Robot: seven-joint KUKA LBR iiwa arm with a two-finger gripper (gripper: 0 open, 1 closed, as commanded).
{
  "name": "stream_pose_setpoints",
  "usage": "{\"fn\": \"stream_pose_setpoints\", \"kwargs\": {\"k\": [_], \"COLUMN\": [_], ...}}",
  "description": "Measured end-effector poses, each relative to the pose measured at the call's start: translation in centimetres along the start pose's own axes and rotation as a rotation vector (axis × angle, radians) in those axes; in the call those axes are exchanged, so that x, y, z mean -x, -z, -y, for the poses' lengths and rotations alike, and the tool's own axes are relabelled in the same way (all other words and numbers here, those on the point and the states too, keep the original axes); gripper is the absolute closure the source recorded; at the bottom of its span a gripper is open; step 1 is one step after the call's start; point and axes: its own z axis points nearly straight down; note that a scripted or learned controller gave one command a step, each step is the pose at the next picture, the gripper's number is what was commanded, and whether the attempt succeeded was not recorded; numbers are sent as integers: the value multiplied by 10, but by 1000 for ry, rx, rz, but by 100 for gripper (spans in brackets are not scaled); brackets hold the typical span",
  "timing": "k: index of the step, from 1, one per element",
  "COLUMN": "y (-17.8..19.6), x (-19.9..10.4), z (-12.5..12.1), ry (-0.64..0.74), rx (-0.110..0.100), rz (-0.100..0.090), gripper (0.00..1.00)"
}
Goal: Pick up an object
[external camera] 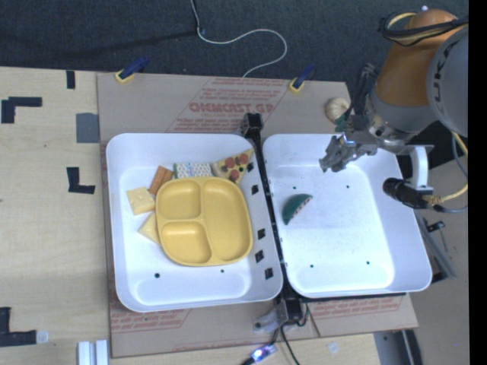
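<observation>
Bright, even overhead light; soft shadows, slightly grainy, mild blur.

This place is a robotics laboratory or test bench, not a home or a kitchen. Two shallow white plastic bins (122,204) stand side by side on a flat brown cardboard sheet (221,105) with red printing, which yellow and blue clamps (132,68) fix at the far edge of the light wooden bench (46,226), and black tape marks (21,108) are stuck on the bench near its left edge. A grey industrial robot arm with an orange band (415,59) reaches in over the right bin, and a thin white cable (243,40) lies loose on the dark carpet (91,14) beyond the far edge.
</observation>
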Motion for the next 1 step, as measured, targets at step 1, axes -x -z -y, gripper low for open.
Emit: {"fn": "stream_pose_setpoints", "kwargs": {"k": [1], "y": [-6], "x": [-31], "z": [47], "ry": [-1], "rx": [-2], "rz": [0], "gripper": [100]}}
